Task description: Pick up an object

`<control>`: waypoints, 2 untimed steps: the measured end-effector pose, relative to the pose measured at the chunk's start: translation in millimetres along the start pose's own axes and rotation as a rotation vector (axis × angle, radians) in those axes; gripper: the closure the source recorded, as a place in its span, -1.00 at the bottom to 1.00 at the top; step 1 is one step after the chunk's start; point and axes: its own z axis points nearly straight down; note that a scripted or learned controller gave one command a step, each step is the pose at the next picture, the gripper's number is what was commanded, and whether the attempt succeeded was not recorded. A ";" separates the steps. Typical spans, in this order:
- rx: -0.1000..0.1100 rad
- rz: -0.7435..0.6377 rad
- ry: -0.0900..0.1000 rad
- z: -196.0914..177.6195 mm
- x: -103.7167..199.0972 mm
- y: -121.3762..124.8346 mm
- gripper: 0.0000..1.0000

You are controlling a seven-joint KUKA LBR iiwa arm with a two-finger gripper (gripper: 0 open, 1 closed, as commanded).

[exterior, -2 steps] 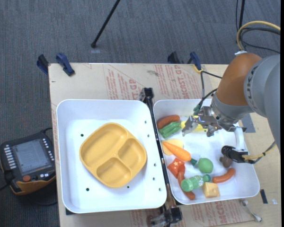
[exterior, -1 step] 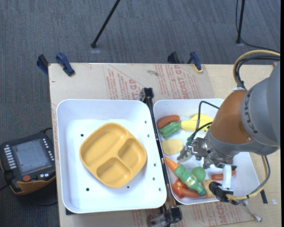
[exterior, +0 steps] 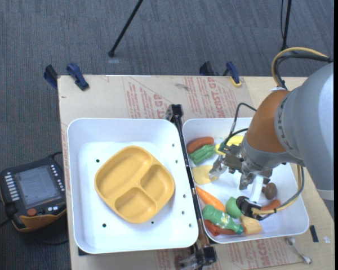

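Grey arm's tool (exterior: 236, 176) low in right shallow white bin (exterior: 296, 221), finger state unclear, orange plastic carrot (exterior: 210, 198) lying diagonally beside it, yellow divided plate (exterior: 135, 183) in left bin (exterior: 81, 151), cardboard-topped worktop (exterior: 135, 91), grey carpet (exterior: 45, 27).

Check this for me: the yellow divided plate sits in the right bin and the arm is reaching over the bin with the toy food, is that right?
One thing is off. The camera view shows the yellow divided plate in the left bin, not the right one. The rest holds: the arm is reaching over the right bin, which holds the toy food.
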 end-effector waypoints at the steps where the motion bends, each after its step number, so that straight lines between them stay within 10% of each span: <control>1: 0.001 -0.051 0.000 0.7 -24.0 -58.3 -1.00; 2: 0.001 0.315 0.000 0.3 -30.8 -10.3 -1.00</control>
